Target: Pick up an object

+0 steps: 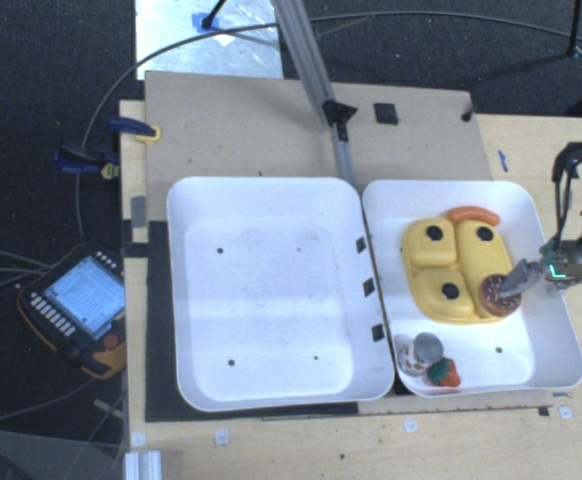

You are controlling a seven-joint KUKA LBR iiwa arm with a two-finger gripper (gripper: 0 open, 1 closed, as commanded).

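Nearby, yellow block (453,270), strawberry (444,372), grey ball (427,347).

Both bins white: left bin (261,288), right bin (546,353). Yellow block (451,263) with black dots, orange piece (471,214) at its top edge, brown speckled disc (495,294) beside it. Grey ball (427,347), red-green strawberry (444,372). Tabletop (251,128) tan.

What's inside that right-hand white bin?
The right bin holds a big yellow toy, an orange piece at its far edge, a brown round thing and small items in the near corner. Whatever lies beneath the yellow toy is covered.
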